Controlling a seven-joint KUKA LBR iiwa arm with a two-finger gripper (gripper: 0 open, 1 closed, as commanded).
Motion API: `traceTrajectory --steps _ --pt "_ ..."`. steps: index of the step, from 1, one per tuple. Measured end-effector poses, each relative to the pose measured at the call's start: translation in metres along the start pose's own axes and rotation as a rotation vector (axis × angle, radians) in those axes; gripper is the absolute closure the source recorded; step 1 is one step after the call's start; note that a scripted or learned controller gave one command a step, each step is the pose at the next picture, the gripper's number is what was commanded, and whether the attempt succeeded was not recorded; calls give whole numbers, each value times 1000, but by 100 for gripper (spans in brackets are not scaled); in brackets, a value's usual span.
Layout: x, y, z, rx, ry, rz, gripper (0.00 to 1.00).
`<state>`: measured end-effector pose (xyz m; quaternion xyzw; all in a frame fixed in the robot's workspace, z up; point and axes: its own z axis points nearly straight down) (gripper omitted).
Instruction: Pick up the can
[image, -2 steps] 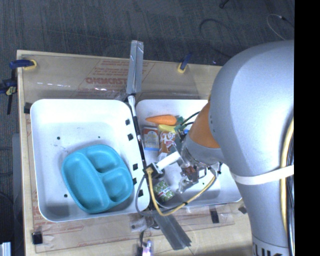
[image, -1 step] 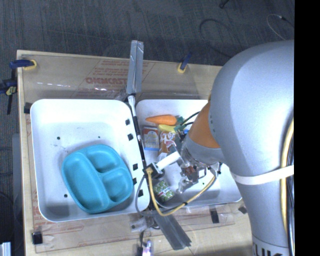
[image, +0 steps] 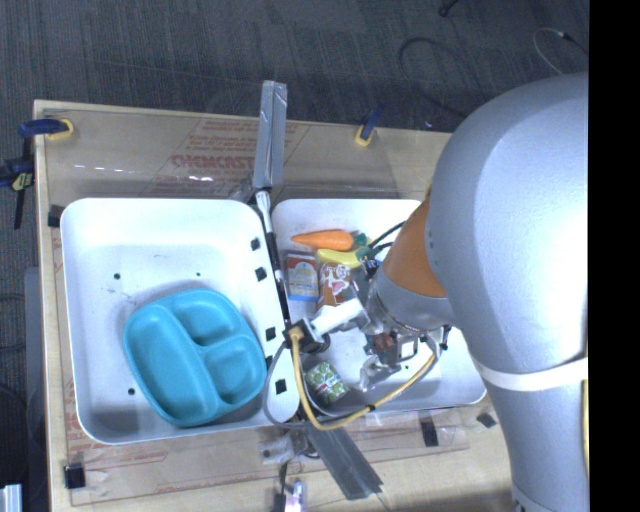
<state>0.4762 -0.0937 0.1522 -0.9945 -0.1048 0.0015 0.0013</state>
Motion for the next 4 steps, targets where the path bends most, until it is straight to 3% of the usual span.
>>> traceTrajectory --steps 1,2,3,4 --pt "75 50 -74 2 -2 -17 0" --pt "22 12 62 1 -2 -8 0" --pt "-3 15 57 2 -1 1 0" --pt "6 -27 -87 0 1 -1 0"
